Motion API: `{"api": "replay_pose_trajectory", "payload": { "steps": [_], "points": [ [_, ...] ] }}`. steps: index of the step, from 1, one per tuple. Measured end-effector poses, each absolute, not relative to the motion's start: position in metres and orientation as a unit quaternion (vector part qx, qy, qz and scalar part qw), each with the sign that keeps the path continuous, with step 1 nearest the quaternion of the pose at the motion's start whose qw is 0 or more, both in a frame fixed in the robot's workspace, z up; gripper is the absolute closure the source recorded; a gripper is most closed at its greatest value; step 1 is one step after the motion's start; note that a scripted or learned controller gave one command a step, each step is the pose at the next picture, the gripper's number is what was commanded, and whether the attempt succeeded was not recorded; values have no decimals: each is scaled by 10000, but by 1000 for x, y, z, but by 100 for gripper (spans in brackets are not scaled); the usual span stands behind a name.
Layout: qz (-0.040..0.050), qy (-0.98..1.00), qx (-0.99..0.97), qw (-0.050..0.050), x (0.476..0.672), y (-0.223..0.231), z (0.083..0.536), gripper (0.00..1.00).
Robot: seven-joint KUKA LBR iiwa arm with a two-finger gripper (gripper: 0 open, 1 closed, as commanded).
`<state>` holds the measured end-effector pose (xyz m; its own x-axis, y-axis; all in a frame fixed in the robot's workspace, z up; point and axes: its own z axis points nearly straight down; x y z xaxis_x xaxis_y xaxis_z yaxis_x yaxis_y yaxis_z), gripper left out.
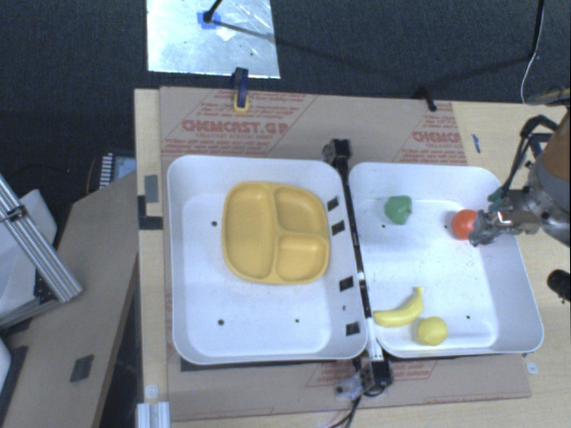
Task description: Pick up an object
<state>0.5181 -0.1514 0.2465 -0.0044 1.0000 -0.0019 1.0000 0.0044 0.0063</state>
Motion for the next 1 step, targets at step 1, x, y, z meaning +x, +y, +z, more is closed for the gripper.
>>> {"api": "replay_pose_trajectory", "payload": {
  "steps": [1],
  "points": [
    [14, 7103, 7039, 14, 543, -109, 242, 100]
  ]
}}
